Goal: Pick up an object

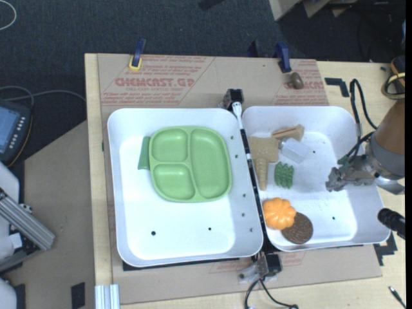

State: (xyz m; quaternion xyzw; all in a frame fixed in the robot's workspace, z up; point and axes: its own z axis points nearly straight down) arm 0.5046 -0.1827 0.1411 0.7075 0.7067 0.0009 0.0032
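In the right bin point(335, 221) lie an orange pumpkin-shaped toy point(279, 212), a dark brown round cookie point(299, 228), a small green ridged piece point(284, 174), a tan flat piece point(261, 154), a clear plastic piece point(295, 152) and a tan wedge point(287, 132). My gripper point(336, 179) reaches in from the right and hangs low over the bin's right half, right of the green piece. Nothing shows between its fingers.
The left bin point(129, 224) holds a green three-compartment plate point(190, 163) over a darker green flat piece point(143, 153). A black divider clip point(233, 99) sits between the bins at the back. Clamps point(282, 56) and cables point(357, 105) line the cardboard-covered bench.
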